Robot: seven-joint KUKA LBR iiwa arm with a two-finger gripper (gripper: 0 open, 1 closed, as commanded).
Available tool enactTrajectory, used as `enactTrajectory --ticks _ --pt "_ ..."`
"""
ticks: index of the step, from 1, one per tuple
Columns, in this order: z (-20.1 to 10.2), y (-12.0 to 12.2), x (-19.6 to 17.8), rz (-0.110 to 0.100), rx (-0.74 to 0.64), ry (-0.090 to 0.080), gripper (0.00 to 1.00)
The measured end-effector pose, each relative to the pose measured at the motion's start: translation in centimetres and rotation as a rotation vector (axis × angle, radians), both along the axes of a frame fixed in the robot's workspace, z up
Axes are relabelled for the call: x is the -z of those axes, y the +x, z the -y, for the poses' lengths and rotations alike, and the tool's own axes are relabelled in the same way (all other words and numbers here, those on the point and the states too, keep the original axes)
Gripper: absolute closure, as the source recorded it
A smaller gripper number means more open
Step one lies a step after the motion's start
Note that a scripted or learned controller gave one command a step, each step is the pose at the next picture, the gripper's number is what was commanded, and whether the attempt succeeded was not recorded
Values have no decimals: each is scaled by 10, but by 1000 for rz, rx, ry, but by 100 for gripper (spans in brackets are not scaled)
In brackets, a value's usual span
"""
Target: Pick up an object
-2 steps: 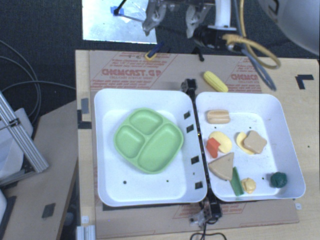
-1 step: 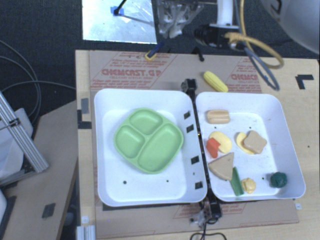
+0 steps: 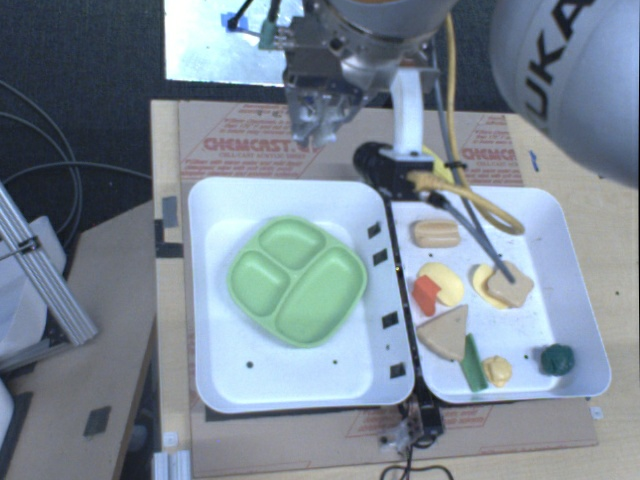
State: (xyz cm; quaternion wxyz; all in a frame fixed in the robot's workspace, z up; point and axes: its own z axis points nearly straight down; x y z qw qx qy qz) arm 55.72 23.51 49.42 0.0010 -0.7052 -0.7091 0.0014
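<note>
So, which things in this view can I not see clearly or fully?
Camera view:
- gripper: blurred, details lost.
- arm: cut off by top and right edges.
- yellow piece: partly covered by the red piece.
- tan wedge: one edge under the green stick.

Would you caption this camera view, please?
Gripper hovers behind two bins: one holds a green plate, one toy food.

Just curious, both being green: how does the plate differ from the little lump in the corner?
The plate is pale green, the lump dark green. The plate is wide, flat, with three compartments; the lump is small and rounded. The plate lies in the left bin, the lump in the right bin. Both are green.
</note>
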Motion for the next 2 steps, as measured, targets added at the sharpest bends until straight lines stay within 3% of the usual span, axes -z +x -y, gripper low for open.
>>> enactTrajectory --ticks 1,2 --pt "43 46 60 1 9 -1 100" --pt "37 -63 67 0 -2 2 100"
